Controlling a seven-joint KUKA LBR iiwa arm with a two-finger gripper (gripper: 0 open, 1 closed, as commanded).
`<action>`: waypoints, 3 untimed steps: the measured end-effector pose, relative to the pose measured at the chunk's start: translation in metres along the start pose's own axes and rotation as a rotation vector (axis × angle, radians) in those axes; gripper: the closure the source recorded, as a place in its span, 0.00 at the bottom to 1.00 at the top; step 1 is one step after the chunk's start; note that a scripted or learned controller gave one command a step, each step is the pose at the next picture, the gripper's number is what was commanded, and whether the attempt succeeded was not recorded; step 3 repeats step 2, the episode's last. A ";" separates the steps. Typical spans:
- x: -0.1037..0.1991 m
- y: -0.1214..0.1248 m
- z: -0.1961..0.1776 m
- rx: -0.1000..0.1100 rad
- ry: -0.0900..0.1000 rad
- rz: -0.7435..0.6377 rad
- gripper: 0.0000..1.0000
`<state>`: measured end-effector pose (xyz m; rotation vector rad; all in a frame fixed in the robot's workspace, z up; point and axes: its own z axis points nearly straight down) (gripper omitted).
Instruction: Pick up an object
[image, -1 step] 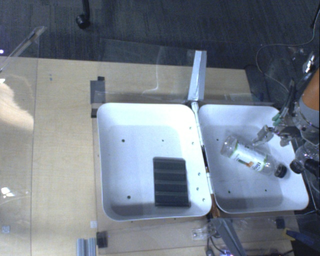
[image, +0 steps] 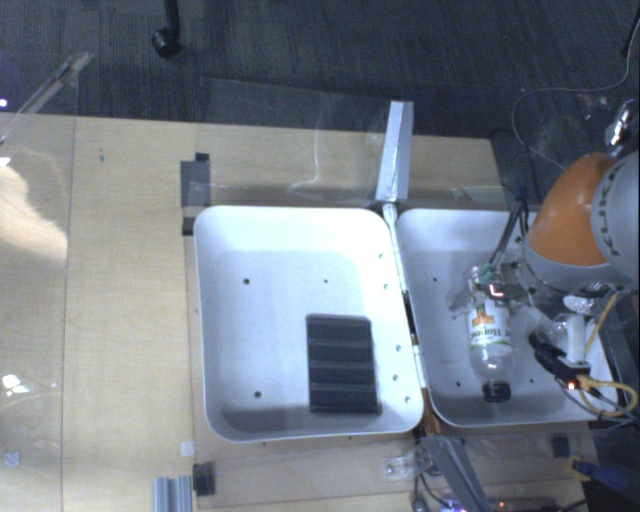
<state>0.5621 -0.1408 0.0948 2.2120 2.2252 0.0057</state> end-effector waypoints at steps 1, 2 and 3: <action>0.001 0.001 -0.010 -0.004 0.000 0.001 1.00; 0.061 0.071 -0.090 0.000 0.001 -0.019 1.00; 0.061 0.071 -0.090 0.000 0.001 -0.019 1.00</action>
